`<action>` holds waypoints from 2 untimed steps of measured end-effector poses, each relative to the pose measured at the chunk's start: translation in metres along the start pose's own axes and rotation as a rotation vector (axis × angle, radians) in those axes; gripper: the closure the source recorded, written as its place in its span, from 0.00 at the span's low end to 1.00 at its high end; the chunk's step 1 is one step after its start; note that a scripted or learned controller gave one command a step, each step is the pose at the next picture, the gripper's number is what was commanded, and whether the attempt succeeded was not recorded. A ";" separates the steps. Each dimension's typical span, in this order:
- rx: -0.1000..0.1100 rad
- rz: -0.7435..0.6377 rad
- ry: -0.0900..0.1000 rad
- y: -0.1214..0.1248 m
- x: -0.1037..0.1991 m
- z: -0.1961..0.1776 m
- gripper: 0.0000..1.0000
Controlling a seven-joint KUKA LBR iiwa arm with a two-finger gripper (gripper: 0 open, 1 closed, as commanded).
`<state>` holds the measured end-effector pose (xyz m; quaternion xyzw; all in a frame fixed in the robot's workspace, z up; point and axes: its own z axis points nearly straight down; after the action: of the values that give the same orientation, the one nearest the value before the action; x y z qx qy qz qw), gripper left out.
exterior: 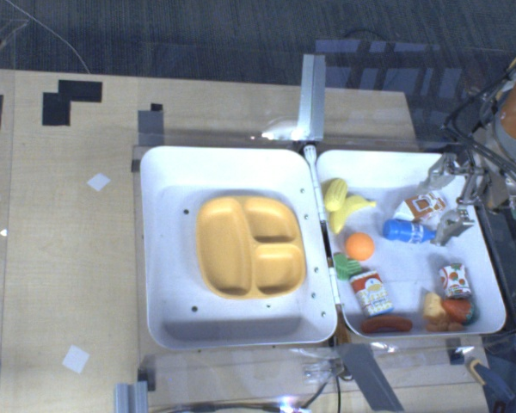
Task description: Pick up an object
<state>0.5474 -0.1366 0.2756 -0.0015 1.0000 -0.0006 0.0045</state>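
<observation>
**One gripper, nothing lifted yet**

Camera view: my gripper (453,198) hangs spread above the right bin (490,269), fingers empty. Just beside it lie the small carton (425,206) and blue bottle (408,230). I judge the pick barely begun: descent, closing and lifting remain.

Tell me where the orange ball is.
In the camera view, the orange ball lies in the right bin, toward its left side, just below the yellow banana and left of the blue bottle.
</observation>
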 end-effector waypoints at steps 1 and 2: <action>-0.003 0.012 0.014 -0.070 -0.025 0.133 0.00; -0.004 0.140 -0.004 0.054 -0.027 0.186 0.00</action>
<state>0.5763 -0.0827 0.0902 0.0687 0.9976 0.0016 0.0066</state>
